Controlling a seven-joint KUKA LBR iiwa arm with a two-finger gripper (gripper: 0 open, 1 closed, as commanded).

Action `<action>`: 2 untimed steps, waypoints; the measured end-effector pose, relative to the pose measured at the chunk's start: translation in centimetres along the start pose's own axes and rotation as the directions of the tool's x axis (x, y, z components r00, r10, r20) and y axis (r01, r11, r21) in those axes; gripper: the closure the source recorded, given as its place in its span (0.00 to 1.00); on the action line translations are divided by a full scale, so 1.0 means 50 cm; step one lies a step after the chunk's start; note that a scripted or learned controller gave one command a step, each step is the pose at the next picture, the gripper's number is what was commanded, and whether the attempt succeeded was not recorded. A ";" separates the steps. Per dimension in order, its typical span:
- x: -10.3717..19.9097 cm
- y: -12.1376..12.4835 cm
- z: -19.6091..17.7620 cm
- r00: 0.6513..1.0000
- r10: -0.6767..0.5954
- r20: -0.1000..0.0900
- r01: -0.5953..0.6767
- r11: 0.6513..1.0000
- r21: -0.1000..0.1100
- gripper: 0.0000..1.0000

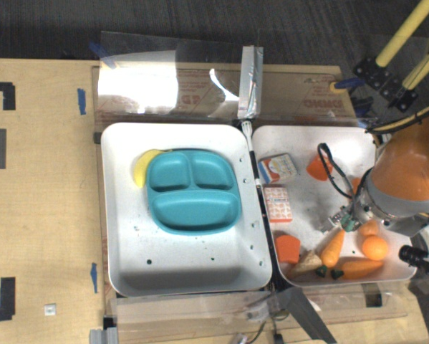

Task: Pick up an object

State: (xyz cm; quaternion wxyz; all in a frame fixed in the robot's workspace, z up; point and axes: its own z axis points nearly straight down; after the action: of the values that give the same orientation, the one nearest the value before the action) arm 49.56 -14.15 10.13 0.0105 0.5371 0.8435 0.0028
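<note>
Gripper (348, 221), its state not discernible, is masked by the arm (407, 174) above the right bin (300, 138). A yellow object (142, 166) is half-hidden beneath the smooth teal 3-compartment tray (194, 190).

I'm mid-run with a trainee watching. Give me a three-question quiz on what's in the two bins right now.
1. True or false: the teal three-compartment plastic plate lies in the right white bin.
2. What partly hidden thing shows at the plate's left edge? A) a yellow rounded object B) a red cup C) a green bottle
3. Fill in: the two small printed cards lie along the right bin's ____ side, near the divider.

Key:
1. False; it lies in the left white bin.
2. A, the yellow rounded object.
3. Left. The orange carrot-shaped toys sit at that bin's near edge.
</note>
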 end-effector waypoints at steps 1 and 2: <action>0.001 -0.001 0.001 1.000 0.001 -0.001 0.000 1.000 0.001 0.00; 0.000 0.015 0.025 1.000 -0.007 -0.009 0.007 1.000 0.010 0.00</action>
State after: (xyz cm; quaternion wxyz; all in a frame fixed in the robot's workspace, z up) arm 50.26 -13.84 8.89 0.0041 0.5342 0.8454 0.0010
